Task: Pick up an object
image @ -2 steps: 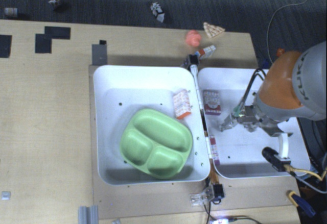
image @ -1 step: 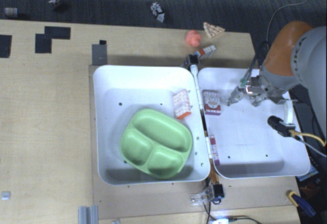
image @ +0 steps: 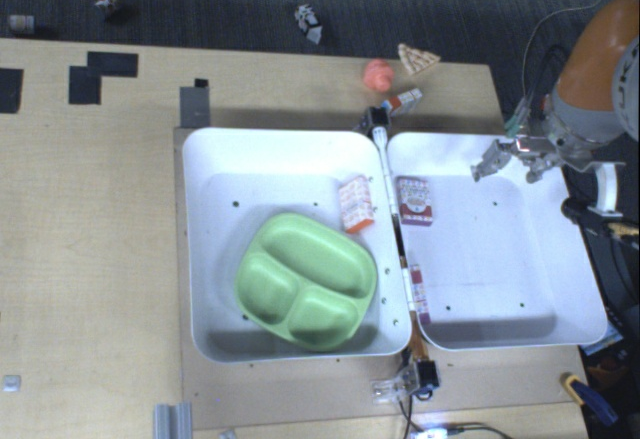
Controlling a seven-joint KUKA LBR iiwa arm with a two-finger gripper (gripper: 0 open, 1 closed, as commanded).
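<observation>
1. Over the right bin's [image: 560, 257] far right corner hangs the gripper [image: 510, 159], low above the floor of the bin; its two fingers stand spread apart with nothing between them
2. Nearest candidate: a small dark red packet [image: 414, 200], lying flat against the right bin's left wall, toward the far edge. It is well apart from the gripper, across the bin
3. Handling guess for the red packet: light, thin, probably a card or foil sachet; it should lift easily but lies flat, so the fingers need to straddle its short sides and press down to catch the edges. Closeness to the wall leaves little room on that side
4. Left bin [image: 205, 227]: an orange and white packet [image: 355, 203] near the right wall, far half, slightly crumpled; likely soft and light, easiest pinched across its narrow width
5. Also in the left bin, a green divided tray [image: 305, 277] fills the near half, tilted against the floor. Stiff plastic, smooth, too wide to span; the only hold would be on its rim or a divider ridge, and I judge it likely to slip
6. On the bench's far edge beyond the bins: a pink ball [image: 378, 75] and a marker [image: 402, 102]
</observation>
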